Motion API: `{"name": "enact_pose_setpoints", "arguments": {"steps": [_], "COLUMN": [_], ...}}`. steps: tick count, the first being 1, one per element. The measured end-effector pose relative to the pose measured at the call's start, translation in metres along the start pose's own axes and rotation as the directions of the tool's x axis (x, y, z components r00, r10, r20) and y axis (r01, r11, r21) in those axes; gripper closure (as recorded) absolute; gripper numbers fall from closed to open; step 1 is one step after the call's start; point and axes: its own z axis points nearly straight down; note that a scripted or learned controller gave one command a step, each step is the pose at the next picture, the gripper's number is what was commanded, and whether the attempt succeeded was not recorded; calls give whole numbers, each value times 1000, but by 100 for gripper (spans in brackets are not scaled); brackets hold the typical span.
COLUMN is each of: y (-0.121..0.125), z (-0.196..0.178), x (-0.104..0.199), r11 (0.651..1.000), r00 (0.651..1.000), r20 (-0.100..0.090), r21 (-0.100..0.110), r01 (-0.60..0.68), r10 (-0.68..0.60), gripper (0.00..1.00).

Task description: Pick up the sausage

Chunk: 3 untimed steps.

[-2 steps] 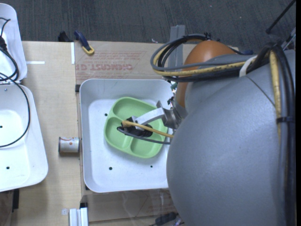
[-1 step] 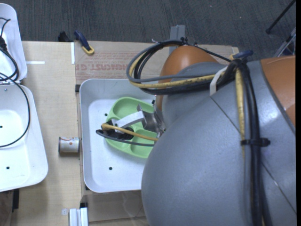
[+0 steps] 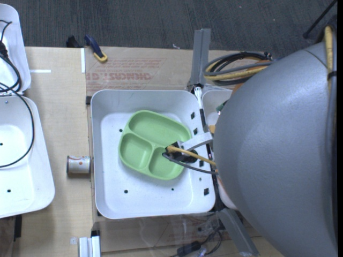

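Observation:
The arm's big grey body point(image 3: 284, 149) looms close to the camera on the right and hides most of the right bin point(image 3: 214, 98). A bundle of yellow and black cables point(image 3: 185, 155) runs from under the arm out over the left bin. That white bin point(image 3: 107, 197) holds a green divided plate point(image 3: 147, 143), lying tilted near the bin's middle. The cables' end lies over the plate's right compartment.
A small metal cylinder point(image 3: 78, 165) lies on the bench left of the bin. A blue and yellow clamp point(image 3: 95, 48) sits at the back. Coiled yellow and black cables point(image 3: 236, 67) lie behind the bins. A white fixture with black wires point(image 3: 16, 143) stands at far left.

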Motion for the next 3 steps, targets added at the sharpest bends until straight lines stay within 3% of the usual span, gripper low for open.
{"name": "enact_pose_setpoints", "arguments": {"steps": [1,2,3], "y": [-1,0,-21], "z": [0,0,-12], "x": [0,9,5], "r11": [1000,1000,1000], "r00": [1000,1000,1000], "r20": [-1,-1,-2], "r21": [0,0,0], "r01": [0,2,2], "r10": [0,-2,-2], "gripper": [0,0,0]}}
